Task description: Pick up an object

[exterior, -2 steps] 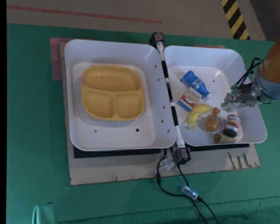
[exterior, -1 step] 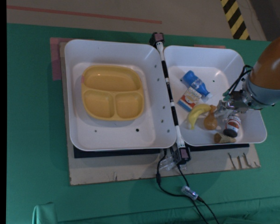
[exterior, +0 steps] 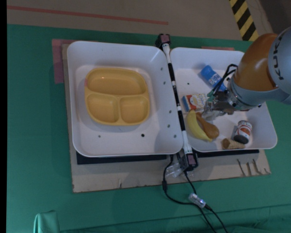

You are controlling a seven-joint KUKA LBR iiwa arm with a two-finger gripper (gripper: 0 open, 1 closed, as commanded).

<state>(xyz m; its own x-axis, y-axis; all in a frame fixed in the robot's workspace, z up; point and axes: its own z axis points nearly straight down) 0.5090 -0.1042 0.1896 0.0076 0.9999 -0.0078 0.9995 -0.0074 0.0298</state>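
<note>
The right bin (exterior: 262,125) holds a yellow banana (exterior: 194,128) with a brown drumstick-shaped piece (exterior: 208,127) lying on it, a small red and white carton (exterior: 194,101), a blue and white tube (exterior: 211,74), a small jar with a dark lid (exterior: 242,132) and a tan cone-like piece (exterior: 231,143). My gripper (exterior: 209,111) hangs low over the middle of this bin, just above the drumstick piece and right of the carton. The grey arm with its orange band (exterior: 254,64) covers the bin's far right part.
The left bin (exterior: 82,130) carries a yellow divided plate (exterior: 117,95). A black and white hinge strip (exterior: 175,93) runs between the two bins. Cables (exterior: 184,188) trail over the cardboard in front. Green cloth surrounds the bench.
</note>
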